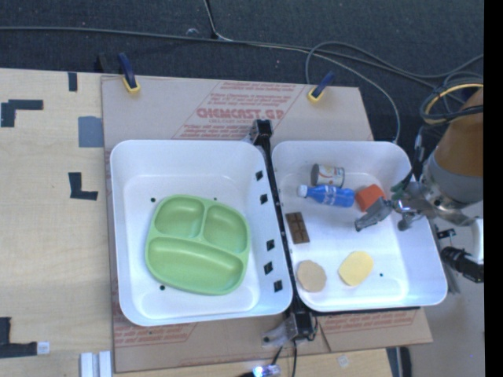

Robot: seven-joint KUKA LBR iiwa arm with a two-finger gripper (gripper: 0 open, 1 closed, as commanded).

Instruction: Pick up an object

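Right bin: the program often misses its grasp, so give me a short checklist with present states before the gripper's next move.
1. Gripper over the right bin: ok.
2. A target close by: ok, the orange block lies beside the fingers.
3. Something held between the fingers: not ok, nothing shows there.
4. Block free of neighbours: not ok, the blue bottle lies against it.
5. Finger opening wide enough: cannot tell.
6. Green tray out of the way: ok, it sits in the left bin.

The arm [460, 159] is cut off at the right edge; the small can's [328, 174] label is too blurred to read
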